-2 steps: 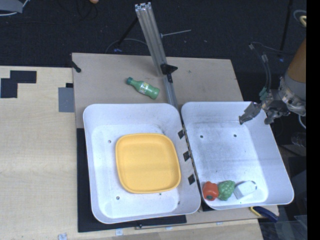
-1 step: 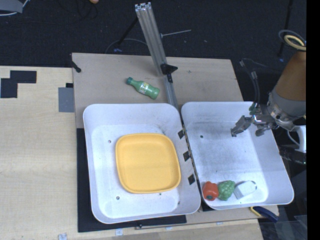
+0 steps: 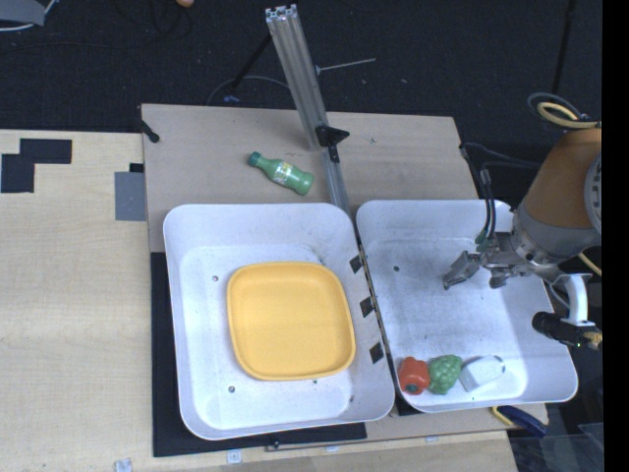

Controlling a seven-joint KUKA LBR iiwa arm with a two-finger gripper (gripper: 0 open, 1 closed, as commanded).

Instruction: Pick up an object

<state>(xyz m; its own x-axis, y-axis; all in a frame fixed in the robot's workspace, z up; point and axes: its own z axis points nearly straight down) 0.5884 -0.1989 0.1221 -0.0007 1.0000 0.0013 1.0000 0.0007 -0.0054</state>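
**Camera view: nothing lifted so far, gripper over bare bin floor**

Camera view, left to right: the left bin (image 3: 187, 264) sits centre-left and holds a yellow plate (image 3: 290, 320) lying flat. Above it, on the bench outside both bins, lies a green bottle (image 3: 281, 172) on its side. The right bin (image 3: 423, 234) holds three small things huddled at its lower edge: a red piece (image 3: 413, 375), a green piece (image 3: 444, 373) touching it, and a white piece (image 3: 482, 373) just beside. The gripper (image 3: 479, 268) hangs in the upper right part of that bin, well apart from them, jaws spread with nothing between. By my reading the pick is undone: reaching, closing and lifting all remain.
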